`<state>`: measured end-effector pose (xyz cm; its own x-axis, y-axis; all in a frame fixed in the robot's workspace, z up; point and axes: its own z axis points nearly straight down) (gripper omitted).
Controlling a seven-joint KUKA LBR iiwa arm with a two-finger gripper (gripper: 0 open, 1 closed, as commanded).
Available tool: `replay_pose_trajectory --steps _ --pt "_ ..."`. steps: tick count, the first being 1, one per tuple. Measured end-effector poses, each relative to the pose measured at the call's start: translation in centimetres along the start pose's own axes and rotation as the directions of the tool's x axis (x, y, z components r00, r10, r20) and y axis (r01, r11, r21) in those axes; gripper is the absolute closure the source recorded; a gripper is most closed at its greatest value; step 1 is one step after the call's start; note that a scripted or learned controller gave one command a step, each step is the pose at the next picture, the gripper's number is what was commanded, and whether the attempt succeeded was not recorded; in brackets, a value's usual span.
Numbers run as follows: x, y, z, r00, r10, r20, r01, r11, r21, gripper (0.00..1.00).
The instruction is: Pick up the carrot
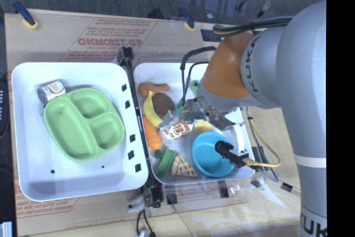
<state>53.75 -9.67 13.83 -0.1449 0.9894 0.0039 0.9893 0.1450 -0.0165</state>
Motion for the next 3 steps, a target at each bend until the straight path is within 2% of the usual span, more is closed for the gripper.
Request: replay_pose_trajectory --steps 1,2,3 --pt "-1.5 11.9 4.6 0.973 -0.232 0.007 0.232 0.973 -0.007 0.0" --pt "-1.4 11.7 3.6 0.97 -0.243 -0.001 0.243 0.97 0.01 1.0" --pt "5.2 12.8 -5.9 0.98 0.198 0.001 -0.198 0.98 -0.016 1.0"
